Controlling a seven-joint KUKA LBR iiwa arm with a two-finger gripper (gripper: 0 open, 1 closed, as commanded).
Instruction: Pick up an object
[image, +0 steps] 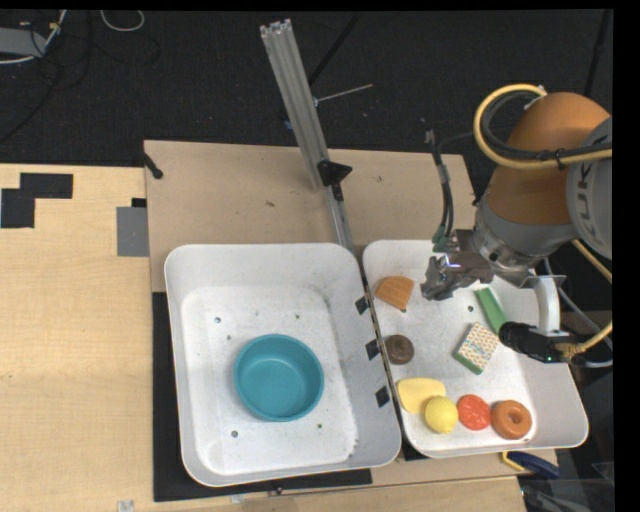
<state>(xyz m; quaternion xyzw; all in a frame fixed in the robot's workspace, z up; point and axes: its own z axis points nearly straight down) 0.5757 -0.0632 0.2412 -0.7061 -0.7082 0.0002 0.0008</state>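
Whether the jaws are open or closed I cannot tell, because the gripper (438, 282) is small and dark from up here, and nothing can be seen caught in it; it hangs over the back part of the right bin (560, 432), just beside an orange wedge (394, 291) that lies at the bin's back left corner; the arm (545, 180) (grey, with a big orange band) comes in from the right side; a green block (490, 306) lies near the gripper's right, partly under the arm; a small checked pad (477, 347) sits just in front of the green block; a brown round thing (399, 349) lies near the bin's left wall, in front of the wedge; along the front of this bin sit a yellow piece (416, 390), a yellow ball (440, 414) touching it, a red ball (474, 411) and an orange ring (512, 419), all close in a row; the left bin (200, 300) holds a blue bowl (279, 376), standing upright near its middle; a metal bar (300, 95) leans at the back, behind the two bins.
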